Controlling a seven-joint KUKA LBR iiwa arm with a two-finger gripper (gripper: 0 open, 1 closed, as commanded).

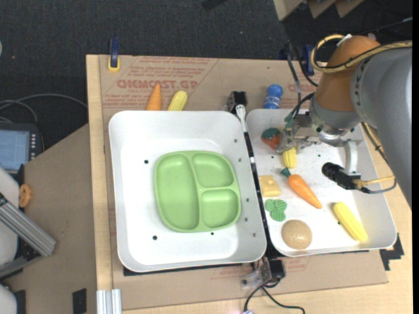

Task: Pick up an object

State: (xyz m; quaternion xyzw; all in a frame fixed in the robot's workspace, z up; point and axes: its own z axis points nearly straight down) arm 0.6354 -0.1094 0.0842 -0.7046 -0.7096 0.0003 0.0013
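Arm bent low over the right bin, claw point(292, 135) at its far left corner.

The claw hangs above a small corn cob point(289, 157); its state cannot be told. The cob's long axis runs near to far, just beyond the carrot point(304, 190), which points diagonally. The right bin point(383, 231) also holds a tomato point(271, 135), cheese wedge point(270, 186), banana point(349, 221) and potato point(296, 233). The left bin point(131, 175) holds a green divided plate point(196, 190).

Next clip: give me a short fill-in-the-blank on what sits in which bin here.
1. The green divided plate lies in the ___ bin.
2. The carrot in the right bin is coloured ___.
3. The plate has ___ compartments.
4. The hand hangs over the ___ bin.

Missing words: left; orange; three; right
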